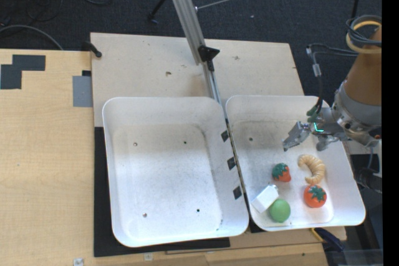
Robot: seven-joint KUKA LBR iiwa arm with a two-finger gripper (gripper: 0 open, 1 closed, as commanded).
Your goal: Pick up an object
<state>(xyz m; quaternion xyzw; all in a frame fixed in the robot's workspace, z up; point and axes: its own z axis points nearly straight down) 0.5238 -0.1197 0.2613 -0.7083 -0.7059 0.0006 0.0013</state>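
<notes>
Five small items crowd the right bin's [249, 118] near corner, so the jaws [308, 139], spread open and holding nothing just above the curled tan toy [313, 168], may nudge the neighbouring strawberries [282, 172] and close on air.

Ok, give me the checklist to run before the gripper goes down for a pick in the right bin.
1. Objects in right bin: ok, five.
2. Gripper over that bin: ok.
3. Fingers open: ok, spread.
4. Nothing between fingers: ok.
5. Gripper directly above the curled beige piece: not ok, it lies nearer the camera.
6. Small strawberry apart from large strawberry, white block and green ball: ok; block and ball touch.
</notes>
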